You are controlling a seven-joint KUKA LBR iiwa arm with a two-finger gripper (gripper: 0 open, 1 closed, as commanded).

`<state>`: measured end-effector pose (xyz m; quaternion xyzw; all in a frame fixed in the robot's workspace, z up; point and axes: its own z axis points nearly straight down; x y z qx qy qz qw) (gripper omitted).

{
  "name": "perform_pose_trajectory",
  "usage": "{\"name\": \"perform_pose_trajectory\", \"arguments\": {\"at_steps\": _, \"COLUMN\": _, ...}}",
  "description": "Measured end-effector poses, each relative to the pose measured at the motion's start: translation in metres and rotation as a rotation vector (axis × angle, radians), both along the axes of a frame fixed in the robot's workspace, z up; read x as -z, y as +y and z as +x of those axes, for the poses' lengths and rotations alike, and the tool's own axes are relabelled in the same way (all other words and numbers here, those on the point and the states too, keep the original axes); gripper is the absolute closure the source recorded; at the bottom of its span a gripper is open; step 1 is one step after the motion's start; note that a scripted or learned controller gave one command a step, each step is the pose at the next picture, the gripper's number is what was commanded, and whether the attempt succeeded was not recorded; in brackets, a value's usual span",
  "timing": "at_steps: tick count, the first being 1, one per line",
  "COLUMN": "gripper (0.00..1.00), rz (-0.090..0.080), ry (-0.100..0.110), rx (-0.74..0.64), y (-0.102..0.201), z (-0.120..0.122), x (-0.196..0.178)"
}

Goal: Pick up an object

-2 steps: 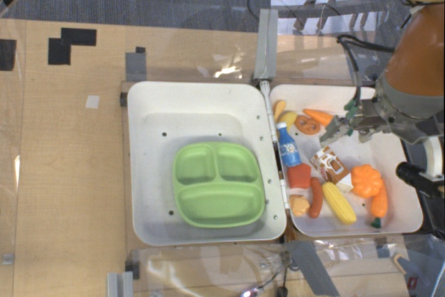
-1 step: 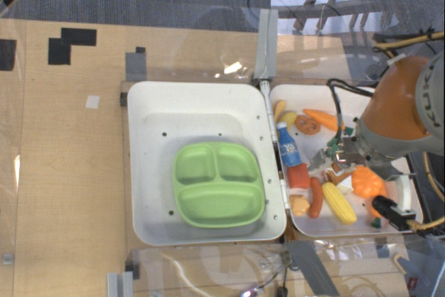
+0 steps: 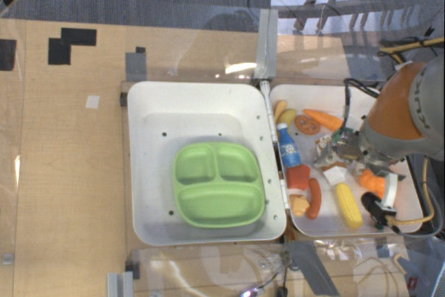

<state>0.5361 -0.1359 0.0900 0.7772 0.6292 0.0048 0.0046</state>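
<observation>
Pick not yet made: at far left of the gripper, the left bin (image 3: 139, 149) carries a green divided plate (image 3: 219, 184), well apart from the jaws and untouched by the arm. All the loose pieces lie in the right bin (image 3: 313, 95), where the work is going on.

To the jaws' left, along that bin's inner wall, sit a toy banana (image 3: 280, 110), a blue bottle (image 3: 286, 147), a red-and-white piece (image 3: 297, 178) and a toy sausage (image 3: 315, 197). A round reddish slice (image 3: 305, 124) and a toy carrot (image 3: 324, 119) lie up and to the left of the jaws, near them.

The gripper (image 3: 336, 151) is low among the clutter at the middle of the right bin. How far the jaws stand open cannot be told from this angle, and nothing can be seen held between them. A small white block (image 3: 334, 174) lies just below the jaws, perhaps touching. It looks the likeliest target, though that is a judgement.

Below and to the right of the jaws rests a toy corn cob (image 3: 349, 205). Further right is an orange piece (image 3: 372, 182), beside the grey arm (image 3: 400, 111) with its orange band.

On this evidence the reach is done. The grasp and the lift both remain.
</observation>
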Motion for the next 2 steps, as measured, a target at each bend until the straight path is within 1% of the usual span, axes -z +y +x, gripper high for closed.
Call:
{"name": "perform_pose_trajectory", "arguments": {"at_steps": 1, "gripper": 1.0, "rz": 0.001, "ry": -0.004, "rx": -0.004, "y": 0.002, "z": 0.002, "x": -0.011}}
{"name": "perform_pose_trajectory", "arguments": {"at_steps": 2, "gripper": 1.0, "rz": 0.003, "ry": 0.01, "rx": 0.134, "y": 0.072, "z": 0.018, "x": -0.138}}
